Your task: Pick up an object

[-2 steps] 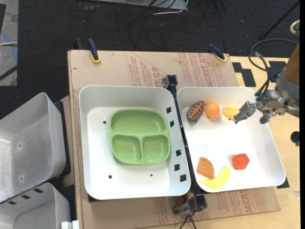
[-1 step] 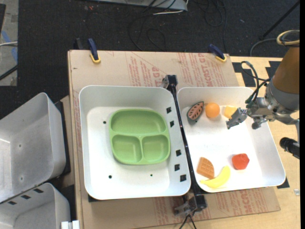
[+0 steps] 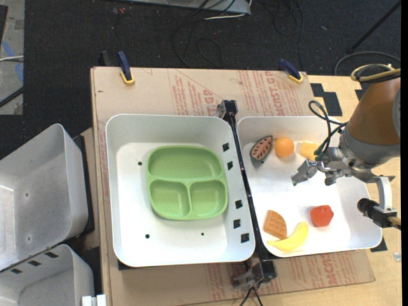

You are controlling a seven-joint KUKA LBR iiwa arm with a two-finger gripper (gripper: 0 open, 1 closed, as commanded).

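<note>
The end effector (image 3: 315, 172) hangs with its fingers spread wide and nothing between them, low over the right bin (image 3: 357, 234), likely lining up a grab. From it, a yellow block (image 3: 308, 149) sits at twelve o'clock, an orange ball (image 3: 284, 147) at eleven, and a red block (image 3: 322, 215) at six. The left bin (image 3: 121, 171) carries a green tray (image 3: 187, 182).

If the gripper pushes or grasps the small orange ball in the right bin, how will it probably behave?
The orange ball looks round and smooth, so it would probably roll away if nudged, perhaps against the leaf-shaped slice beside it. It seems small and toy-like, so likely light. Its curved surface may slip between the fingers unless the gripper closes across its middle.
</note>
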